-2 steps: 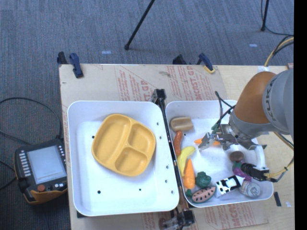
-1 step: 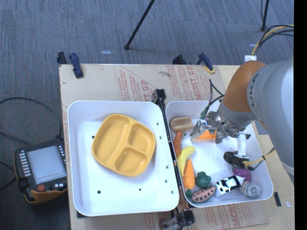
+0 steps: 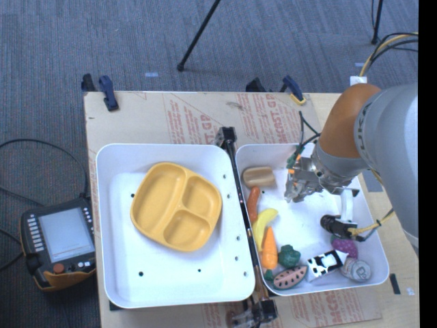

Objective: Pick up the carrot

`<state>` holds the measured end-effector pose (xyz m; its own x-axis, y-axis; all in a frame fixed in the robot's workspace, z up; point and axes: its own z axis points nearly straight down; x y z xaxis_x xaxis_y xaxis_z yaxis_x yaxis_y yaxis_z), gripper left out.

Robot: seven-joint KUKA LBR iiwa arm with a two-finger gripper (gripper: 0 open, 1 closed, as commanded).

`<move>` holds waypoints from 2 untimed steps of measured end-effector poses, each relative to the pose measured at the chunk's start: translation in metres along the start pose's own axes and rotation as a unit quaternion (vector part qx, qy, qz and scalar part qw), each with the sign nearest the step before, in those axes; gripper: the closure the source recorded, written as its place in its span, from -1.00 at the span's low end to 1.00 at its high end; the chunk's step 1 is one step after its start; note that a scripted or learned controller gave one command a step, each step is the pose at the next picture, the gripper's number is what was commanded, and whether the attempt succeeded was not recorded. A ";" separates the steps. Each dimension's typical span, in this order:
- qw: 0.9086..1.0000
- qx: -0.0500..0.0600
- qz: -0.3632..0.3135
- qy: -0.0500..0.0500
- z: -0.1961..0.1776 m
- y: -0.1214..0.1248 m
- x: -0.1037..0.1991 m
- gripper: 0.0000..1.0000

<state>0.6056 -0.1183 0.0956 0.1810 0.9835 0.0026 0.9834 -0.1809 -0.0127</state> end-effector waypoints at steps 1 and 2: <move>1.000 0.000 0.000 0.000 0.000 0.000 0.000 -1.00; 0.997 -0.004 0.077 -0.001 0.008 0.017 -0.062 -1.00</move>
<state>0.6111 -0.1824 0.0869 0.3290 0.9443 -0.0002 0.9443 -0.3290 -0.0054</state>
